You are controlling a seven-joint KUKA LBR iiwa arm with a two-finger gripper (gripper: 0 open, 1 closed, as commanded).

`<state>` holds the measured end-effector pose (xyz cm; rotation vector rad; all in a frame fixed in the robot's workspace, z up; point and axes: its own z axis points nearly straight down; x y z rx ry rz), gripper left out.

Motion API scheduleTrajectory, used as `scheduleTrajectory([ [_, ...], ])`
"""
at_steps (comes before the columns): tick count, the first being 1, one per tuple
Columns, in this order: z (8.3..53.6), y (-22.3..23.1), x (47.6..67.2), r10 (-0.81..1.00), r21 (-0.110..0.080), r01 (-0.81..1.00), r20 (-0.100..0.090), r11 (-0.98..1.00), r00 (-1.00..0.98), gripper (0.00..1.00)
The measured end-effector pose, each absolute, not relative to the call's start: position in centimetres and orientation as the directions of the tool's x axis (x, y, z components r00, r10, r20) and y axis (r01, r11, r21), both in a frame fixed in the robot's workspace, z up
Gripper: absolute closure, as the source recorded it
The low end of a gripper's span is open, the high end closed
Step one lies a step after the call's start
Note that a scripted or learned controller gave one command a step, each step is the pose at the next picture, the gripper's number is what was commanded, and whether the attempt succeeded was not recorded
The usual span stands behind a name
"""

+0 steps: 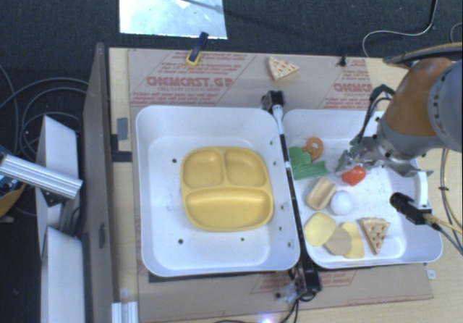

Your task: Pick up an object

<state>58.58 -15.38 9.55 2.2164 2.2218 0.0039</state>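
Note:
My gripper (356,163) hangs low over the middle of the right bin (419,245), on the grey arm that comes in from the right. A small red piece like a tomato (354,176) lies directly under its tip, touching it or nearly so. Close by on the left are an orange pretzel ring (313,146) and a green piece (305,164). Nearer the front lie a bun (320,193), a white egg (341,203), a yellow round slice (319,228), a tan cookie (338,242), a yellow wedge (354,240) and a pizza slice (375,232).
The left bin (155,242) holds a yellow divided plate (226,188). Another pizza slice (283,68) lies on the cardboard behind the bins. A ridge (286,177) separates the two bins. The right bin's far right corner is bare.

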Motion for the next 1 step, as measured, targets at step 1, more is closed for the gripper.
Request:
scheduleTrajectory([
  [1,19.04,-2.7,60.66,1.0,0.011,1.0,0.003,0.016,-0.016,1.0],
])
